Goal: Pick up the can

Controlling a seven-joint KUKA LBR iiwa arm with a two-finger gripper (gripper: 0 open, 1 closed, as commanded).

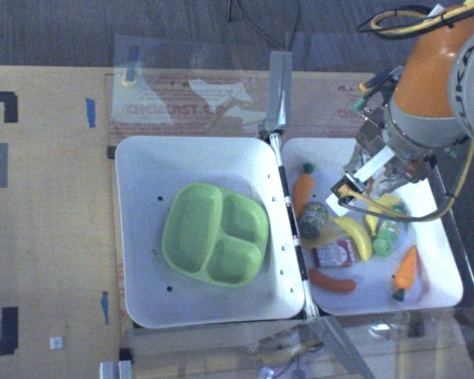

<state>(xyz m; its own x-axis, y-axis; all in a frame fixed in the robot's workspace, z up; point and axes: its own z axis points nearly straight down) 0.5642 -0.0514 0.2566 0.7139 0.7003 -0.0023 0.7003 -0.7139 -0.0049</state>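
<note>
The arm (pixel 434 69) reached in from the right, its orange band high over the right bin (pixel 446 290) and its wrist tilted down and leftward. The gripper (pixel 385 181) hung above that bin's upper middle; whether it was open or closed could not be told. The left bin (pixel 142 164) held a green plate (pixel 216 234). In the right bin a banana (pixel 354 234) lay mid-bin and a carrot (pixel 302 193) lay by the left wall. The can (pixel 314 219) lay just below that carrot, beside the banana's left end, left of the gripper.
</note>
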